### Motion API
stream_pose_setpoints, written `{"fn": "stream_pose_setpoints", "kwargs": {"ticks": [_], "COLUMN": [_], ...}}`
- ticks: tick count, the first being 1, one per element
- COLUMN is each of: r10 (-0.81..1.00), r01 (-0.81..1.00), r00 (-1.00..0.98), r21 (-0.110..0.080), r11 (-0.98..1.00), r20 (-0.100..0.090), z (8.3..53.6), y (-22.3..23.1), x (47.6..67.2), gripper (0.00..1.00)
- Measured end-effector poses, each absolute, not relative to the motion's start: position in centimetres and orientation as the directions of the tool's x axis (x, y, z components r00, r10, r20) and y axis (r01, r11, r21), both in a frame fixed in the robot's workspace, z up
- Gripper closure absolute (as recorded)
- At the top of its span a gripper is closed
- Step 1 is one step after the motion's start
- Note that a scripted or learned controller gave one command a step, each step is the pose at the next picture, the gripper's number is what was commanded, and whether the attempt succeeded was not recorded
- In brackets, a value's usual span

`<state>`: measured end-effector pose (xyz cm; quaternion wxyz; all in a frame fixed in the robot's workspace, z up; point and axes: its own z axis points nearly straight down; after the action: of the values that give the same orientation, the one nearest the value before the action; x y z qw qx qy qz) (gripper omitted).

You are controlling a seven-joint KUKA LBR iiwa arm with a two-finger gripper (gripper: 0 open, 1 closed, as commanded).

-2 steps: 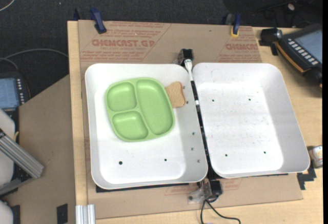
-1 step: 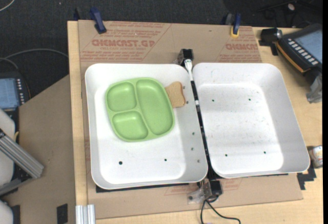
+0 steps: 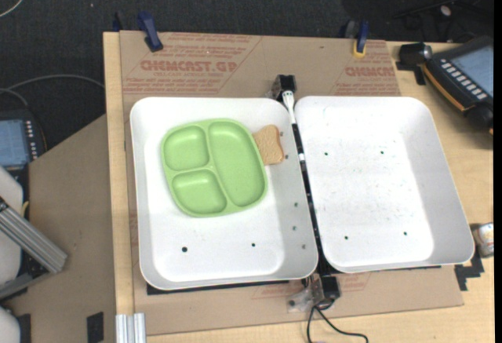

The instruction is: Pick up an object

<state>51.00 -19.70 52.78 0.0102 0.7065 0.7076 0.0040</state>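
The gripper's state cannot be told here. In the left bin (image 3: pixel 157 255) a green divided plate (image 3: pixel 213 167) lies flat. Just beyond, a tan slab (image 3: pixel 270 144) touches its right rim, probably the easier pick.

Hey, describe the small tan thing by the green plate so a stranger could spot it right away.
Look in the left white bin, whose upper half holds a green divided plate. At the plate's upper right edge sits a small tan piece, like a slice of toast. It is the bin's sole brown, flat, squarish item.
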Motion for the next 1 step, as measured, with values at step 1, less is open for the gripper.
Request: {"fn": "stream_pose_setpoints", "kwargs": {"ticks": [1], "r10": [1.000], "r01": [1.000], "r00": [-0.001], "r21": [-0.013], "r11": [0.001], "r20": [0.005], "z": [40.32], "y": [-16.52], "x": [48.51], "gripper": [1.00]}}
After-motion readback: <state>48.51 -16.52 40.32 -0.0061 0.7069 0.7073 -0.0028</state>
